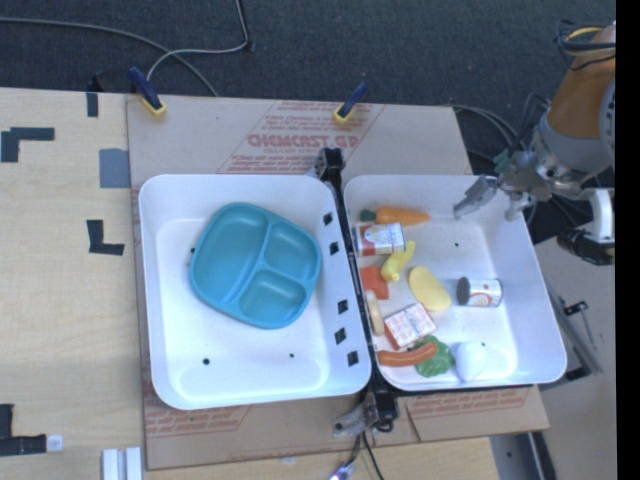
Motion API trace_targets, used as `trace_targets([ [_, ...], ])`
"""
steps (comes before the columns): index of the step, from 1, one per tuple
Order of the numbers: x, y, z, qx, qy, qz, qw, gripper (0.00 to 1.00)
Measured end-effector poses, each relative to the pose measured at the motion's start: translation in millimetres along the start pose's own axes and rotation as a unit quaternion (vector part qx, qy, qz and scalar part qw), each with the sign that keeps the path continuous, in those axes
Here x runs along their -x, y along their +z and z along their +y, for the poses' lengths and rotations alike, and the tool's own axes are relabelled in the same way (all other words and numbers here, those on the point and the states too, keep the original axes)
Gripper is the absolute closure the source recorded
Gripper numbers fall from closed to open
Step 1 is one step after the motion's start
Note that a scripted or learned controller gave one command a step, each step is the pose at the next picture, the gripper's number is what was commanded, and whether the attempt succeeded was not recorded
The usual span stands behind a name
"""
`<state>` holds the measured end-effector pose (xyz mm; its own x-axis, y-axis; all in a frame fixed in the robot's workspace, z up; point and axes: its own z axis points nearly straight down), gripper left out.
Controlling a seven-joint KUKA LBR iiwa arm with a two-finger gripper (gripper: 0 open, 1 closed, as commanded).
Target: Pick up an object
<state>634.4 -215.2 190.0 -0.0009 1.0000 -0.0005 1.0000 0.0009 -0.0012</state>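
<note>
blue plate [256, 265], orange carrot [401, 215], white bins [160, 298]

My tabletop [60, 268] is pale wood with a few dark tape marks toward its left side. A brown cardboard sheet [290, 133] with red print lies flat on it, held at its far edge by two blue-and-yellow clamps [146, 90]. Two shallow white plastic bins sit on that sheet, touching: the left bin [165, 368] and the right bin [535, 353].

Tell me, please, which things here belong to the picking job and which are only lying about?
For the job: gripper; carrot, can, yellow lemon, small cartons in the right bin.
Lying about: blue plate, left bin, two clamps, cable.
</note>
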Motion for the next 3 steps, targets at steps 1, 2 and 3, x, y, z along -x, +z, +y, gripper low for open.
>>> trace_targets([
  [1,-62,82,5,0.0,0.0,0.0,1.0,0.0],
  [2,-113,96,-34,0.0,0.0,0.0,1.0,0.0],
  [3,-113,87,-34,-0.001,0.0,0.0,1.0,1.0],
])
